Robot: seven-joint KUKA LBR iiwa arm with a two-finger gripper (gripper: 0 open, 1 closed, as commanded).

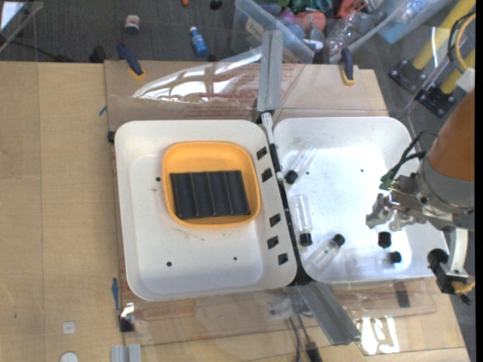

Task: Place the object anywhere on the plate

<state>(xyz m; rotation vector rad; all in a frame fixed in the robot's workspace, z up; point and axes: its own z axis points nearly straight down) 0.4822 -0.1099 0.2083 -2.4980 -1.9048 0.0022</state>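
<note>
Clear vials with black caps, one point(324, 249) nearest, lie along the right bin's point(355, 130) left and front edges. My gripper point(392, 213) hovers near its right edge; finger state: cannot tell. The orange plate point(211, 154) in the left bin point(143, 202) carries only a black grid insert point(209, 194); no placement made.

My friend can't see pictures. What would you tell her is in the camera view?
An orange plate holding a black ridged block sits in the left white bin. The robot's gripper hangs over the right white bin, where several clear tubes with black caps lie scattered.
</note>
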